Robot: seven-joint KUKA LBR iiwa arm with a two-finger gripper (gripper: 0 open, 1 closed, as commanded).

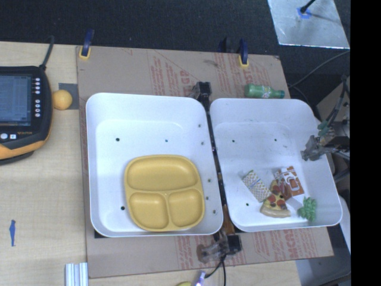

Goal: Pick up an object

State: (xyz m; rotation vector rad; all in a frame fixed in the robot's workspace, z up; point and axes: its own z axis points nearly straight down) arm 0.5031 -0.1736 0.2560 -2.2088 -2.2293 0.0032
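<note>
With the hand (314, 148) at the right bin's (238, 115) far edge, grip state unclear, it should drop squarely over the pizza slice (275, 205) amid crowding toys near the front corner.

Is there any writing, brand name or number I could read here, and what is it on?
None can be read with confidence.
Cardboard sheet: faint red print along its edges, too blurred to read.
Handheld controller: the screen is too small to read.
Small card in the right bin: orange and white print, illegible.
Green bottle: label unreadable.
</note>
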